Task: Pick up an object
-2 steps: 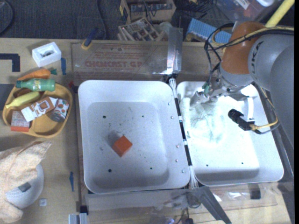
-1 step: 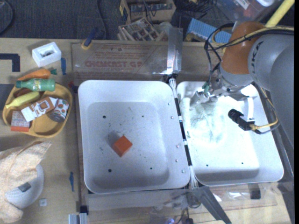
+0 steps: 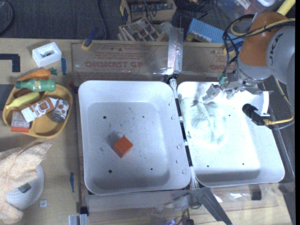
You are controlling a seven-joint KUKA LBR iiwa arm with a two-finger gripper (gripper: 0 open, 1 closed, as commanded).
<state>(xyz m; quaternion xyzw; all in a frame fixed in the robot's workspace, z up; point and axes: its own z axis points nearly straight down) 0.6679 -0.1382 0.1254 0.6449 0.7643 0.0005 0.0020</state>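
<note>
Orange cube (image 3: 123, 146) (unlabelled) sits in left bin (image 3: 93, 97).

My claw (image 3: 212, 91) is showing as a pale blur over the far end of the right bin (image 3: 234, 170), so whether its fingers are parted is not readable. My arm (image 3: 276, 46) is running off the right edge. The labels on the packets in the yellow bowl (image 3: 40, 130) are too small to read. The cloth (image 3: 21, 165) is getting cut by the left edge, and the clutter beyond the table (image 3: 61, 142) is getting cropped at the top.
</note>
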